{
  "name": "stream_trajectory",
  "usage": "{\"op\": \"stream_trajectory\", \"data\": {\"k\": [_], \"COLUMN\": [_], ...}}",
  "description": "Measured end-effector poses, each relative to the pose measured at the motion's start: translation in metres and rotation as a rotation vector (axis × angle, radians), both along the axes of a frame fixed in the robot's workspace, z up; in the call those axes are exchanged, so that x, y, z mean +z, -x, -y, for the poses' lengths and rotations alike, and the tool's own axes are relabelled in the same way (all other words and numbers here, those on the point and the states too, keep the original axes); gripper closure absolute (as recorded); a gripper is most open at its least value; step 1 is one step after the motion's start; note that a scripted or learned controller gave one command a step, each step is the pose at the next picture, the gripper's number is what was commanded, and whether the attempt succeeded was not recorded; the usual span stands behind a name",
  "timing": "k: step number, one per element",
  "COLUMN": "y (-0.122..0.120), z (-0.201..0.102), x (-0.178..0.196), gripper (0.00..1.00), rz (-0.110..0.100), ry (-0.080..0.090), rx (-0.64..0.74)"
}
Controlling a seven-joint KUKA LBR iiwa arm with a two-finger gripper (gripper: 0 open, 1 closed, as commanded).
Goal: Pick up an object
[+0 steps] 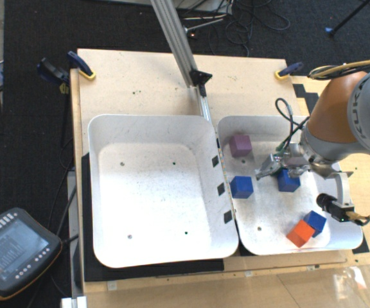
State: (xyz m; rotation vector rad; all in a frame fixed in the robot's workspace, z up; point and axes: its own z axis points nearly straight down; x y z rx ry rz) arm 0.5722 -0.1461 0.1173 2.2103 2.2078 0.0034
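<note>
The tabletop is a pale, speckled board carrying two shallow white bins with rounded corners: the left bin with a dotted floor, and the right bin holding the blocks. The grey arm, its orange band smooth and rounded, reaches over the right bin. There are five blocks: three blue, one purple, one orange. One blue cube lies near the divider, another touches the orange one. The claw sits just beside the third blue block; its spread cannot be told.
</note>
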Motion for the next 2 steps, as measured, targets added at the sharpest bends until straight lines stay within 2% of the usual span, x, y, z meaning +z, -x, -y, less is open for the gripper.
{"op": "stream_trajectory", "data": {"k": [1, 2], "y": [-0.002, 0.002], "z": [-0.001, -0.001], "x": [0.013, 0.057], "gripper": [1.0, 1.0], "rz": [0.006, -0.009], "ry": [-0.002, -0.01], "rx": [0.0, 0.003]}}
